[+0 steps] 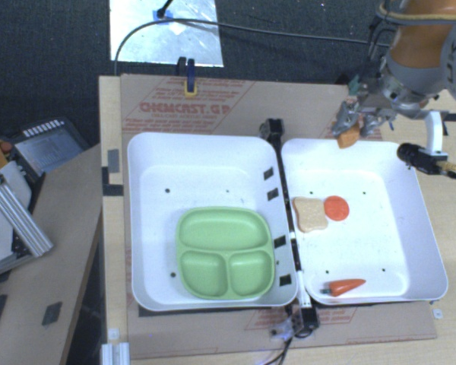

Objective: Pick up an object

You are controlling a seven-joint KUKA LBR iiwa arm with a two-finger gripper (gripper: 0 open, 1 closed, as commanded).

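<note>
Hovering above the right bin's [410,204] far rim, the hand [355,128] grips a small orange piece [349,137]. Lifting slowly and straight seems wise, as the hold looks slight.

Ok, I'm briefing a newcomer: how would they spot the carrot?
Go to the right white bin. Along its front wall, nearest the camera, lies the carrot: slim, pointed and orange, unlike the round red slice and pale bread further up.

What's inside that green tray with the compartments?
Nothing visible: the green tray shows three bare compartments. Whatever lies under it in the left bin is covered.
</note>
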